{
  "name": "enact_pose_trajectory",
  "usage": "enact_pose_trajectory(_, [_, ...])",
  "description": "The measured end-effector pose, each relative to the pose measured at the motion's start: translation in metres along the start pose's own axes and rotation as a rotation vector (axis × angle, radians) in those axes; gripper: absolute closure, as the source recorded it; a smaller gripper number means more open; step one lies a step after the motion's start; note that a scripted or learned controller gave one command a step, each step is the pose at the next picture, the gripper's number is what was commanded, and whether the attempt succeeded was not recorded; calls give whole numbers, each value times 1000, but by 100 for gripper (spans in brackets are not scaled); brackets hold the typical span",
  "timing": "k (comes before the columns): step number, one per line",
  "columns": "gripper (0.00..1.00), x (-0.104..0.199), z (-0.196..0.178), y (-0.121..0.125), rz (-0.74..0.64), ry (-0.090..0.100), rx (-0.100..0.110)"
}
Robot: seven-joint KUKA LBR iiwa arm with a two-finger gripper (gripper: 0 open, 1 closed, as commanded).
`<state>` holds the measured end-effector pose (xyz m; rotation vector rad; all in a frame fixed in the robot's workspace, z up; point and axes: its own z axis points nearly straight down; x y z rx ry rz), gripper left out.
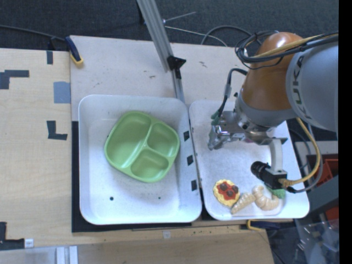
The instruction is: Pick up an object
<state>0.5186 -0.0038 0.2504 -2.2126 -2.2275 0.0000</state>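
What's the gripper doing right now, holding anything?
Gripper: over the right bin, nothing visibly held; open or shut cannot be told.

Glossy green plastic plate (142,146); matt white bins (93,164); pale wood bench (33,164).

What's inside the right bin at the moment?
Near the right bin's front edge lie a small toy pizza, a cream cone-shaped piece and a pale shrimp-like toy. The arm covers the bin's back part, so anything beneath it is hidden.
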Motion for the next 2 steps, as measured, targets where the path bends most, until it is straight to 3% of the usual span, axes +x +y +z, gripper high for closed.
enact_pose_trajectory(2, [100,93,21,-24,0,-1,3])
